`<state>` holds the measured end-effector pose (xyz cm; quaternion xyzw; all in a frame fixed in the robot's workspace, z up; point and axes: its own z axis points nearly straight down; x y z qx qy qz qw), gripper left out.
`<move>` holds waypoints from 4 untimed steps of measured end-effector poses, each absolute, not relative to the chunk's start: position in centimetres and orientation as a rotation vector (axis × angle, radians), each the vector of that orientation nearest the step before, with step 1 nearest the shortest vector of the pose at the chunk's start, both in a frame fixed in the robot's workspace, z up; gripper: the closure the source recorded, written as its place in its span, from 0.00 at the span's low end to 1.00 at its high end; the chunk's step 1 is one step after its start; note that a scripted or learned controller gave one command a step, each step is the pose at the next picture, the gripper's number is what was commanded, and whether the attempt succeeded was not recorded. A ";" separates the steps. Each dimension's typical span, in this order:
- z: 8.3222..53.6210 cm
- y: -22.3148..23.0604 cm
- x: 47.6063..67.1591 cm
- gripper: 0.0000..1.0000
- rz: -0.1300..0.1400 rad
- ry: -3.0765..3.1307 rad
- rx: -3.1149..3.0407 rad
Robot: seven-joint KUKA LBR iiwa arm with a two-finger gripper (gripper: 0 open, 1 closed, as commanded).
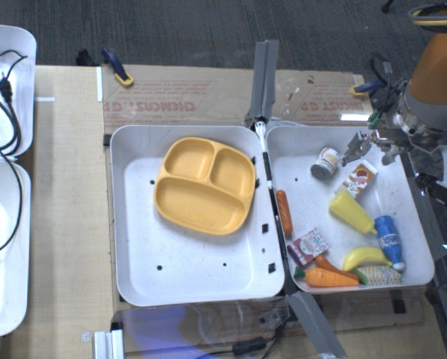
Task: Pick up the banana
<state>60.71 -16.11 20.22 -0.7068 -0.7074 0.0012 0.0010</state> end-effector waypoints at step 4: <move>22.4 -13.1 53.0 1.00 0.004 -1.981 -2.438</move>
